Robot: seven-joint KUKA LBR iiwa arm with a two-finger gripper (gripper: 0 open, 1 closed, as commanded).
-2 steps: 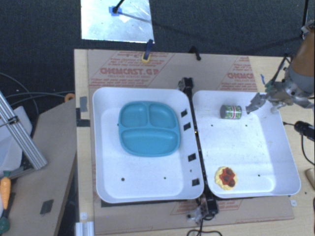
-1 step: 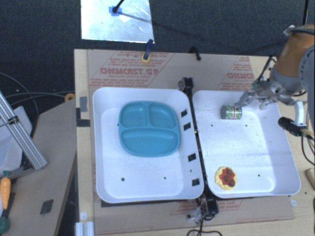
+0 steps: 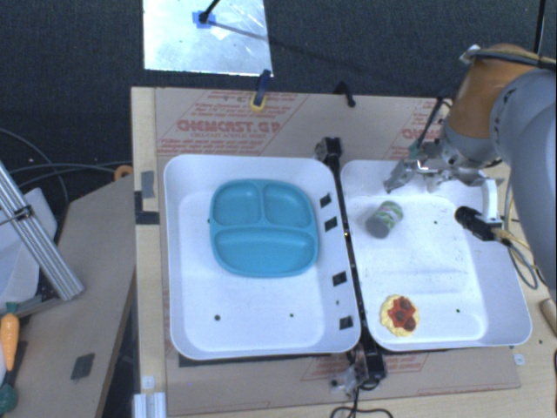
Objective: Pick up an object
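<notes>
Two shallow white bins sit side by side on the tabletop [image 3: 287, 116], which is covered with printed brown board. The left bin [image 3: 187, 277] fills the middle of the frame and carries a blue divided plate [image 3: 263, 229], lying flat a little above the bin's centre. The right bin [image 3: 452, 268] holds two things: a small grey-green can [image 3: 384, 219] lying on its side in the upper left part of the bin, close to the divider between the bins, and a flat round yellow piece with red spots [image 3: 399, 314] near the bin's lower left corner, well apart from the can.

The arm [image 3: 513, 103] enters from the upper right of the frame. Its fingers [image 3: 409, 171] hang over the upper edge of the right bin, above and to the right of the can, apart from it. They stand spread open with nothing between them.
</notes>
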